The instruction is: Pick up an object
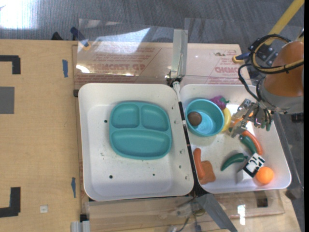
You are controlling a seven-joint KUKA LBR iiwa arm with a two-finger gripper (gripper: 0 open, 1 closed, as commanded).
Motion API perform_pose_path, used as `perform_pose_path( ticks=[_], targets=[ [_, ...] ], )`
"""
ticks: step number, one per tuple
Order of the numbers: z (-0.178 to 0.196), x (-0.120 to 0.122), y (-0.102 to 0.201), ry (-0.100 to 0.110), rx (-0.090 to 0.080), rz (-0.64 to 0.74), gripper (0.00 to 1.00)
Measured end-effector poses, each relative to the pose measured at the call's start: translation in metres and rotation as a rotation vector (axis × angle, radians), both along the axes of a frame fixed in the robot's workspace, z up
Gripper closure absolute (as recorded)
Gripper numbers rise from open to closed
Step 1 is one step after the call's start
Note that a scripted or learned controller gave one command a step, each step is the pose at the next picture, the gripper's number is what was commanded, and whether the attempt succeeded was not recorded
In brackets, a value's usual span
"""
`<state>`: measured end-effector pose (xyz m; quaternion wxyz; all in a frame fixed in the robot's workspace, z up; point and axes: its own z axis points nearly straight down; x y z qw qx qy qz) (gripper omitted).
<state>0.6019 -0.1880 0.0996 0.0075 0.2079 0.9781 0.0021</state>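
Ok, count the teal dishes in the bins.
2. The divided plate lies in the left bin; the bowl, holding a brown ball, sits in the right bin. None seems hidden.

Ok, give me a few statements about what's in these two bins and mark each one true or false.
1. The teal divided tray lies in the left bin. True.
2. The blue bowl holds a brown item. True.
3. The orange ball sits inside the blue bowl. False: it rests near the right bin's front right corner.
4. The pincer hovers over the left bin. False: it is over the right bin, just right of the bowl.
5. The green pepper-shaped item lies on the divided tray. False: it lies on the right bin's floor.
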Motion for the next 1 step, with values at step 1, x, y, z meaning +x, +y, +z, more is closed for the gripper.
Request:
perform_pose_path(
  ticks=[1],
  targets=[
    [0.1318,0.0296,0.0348,-0.002,-0.004,0.017,1.00]
  ],
)
